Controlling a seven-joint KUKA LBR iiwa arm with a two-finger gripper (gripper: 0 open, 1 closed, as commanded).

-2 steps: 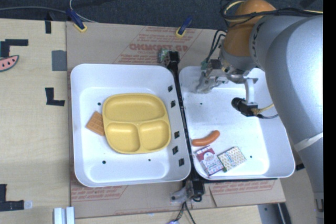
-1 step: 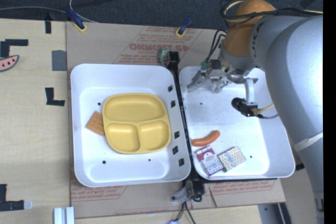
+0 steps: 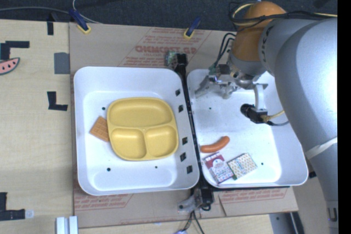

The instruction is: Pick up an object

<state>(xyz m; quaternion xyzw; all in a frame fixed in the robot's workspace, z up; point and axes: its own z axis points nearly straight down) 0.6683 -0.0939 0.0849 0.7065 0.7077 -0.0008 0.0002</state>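
In the right bin (image 3: 274, 140) an orange sausage (image 3: 215, 144) lies near the front left. Just in front of it lie a red-and-white packet (image 3: 218, 167) and a patterned square packet (image 3: 242, 164). The left bin (image 3: 88, 118) holds a yellow divided plate (image 3: 142, 127), and a tan cracker (image 3: 100, 129) is tucked under the plate's left edge. My gripper (image 3: 218, 86) hangs low over the back left corner of the right bin, well behind the sausage, with nothing visibly held.
The grey arm (image 3: 307, 79) covers the right bin's right side. Black clips (image 3: 184, 140) line the ridge between the bins. Both bins rest on a cardboard sheet (image 3: 126, 46) held by blue-yellow clamps (image 3: 81, 22). A small green-black part (image 3: 176, 58) sits behind the ridge.
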